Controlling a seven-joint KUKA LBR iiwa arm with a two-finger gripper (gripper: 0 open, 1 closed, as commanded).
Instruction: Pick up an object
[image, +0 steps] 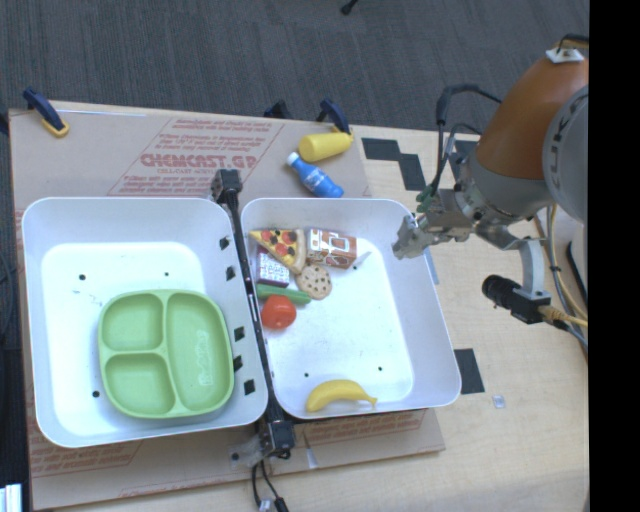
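Gripper (408, 240) hovering over far right rim of right bin (432, 330), nothing between fingers; claw width too small to tell. Toy food crowding far left part of bin: pizza slice (279, 243), small carton (333, 246), cookie (317, 282), tomato (279, 313) sitting near left wall. Banana (340, 396) lying alone by near edge. Bin middle and right side staying open, white floor bare. Left bin (60, 240) holding green divided plate (165, 353). Yellow bottle (325, 146) and blue bottle (316, 177) lying on bench beyond bins
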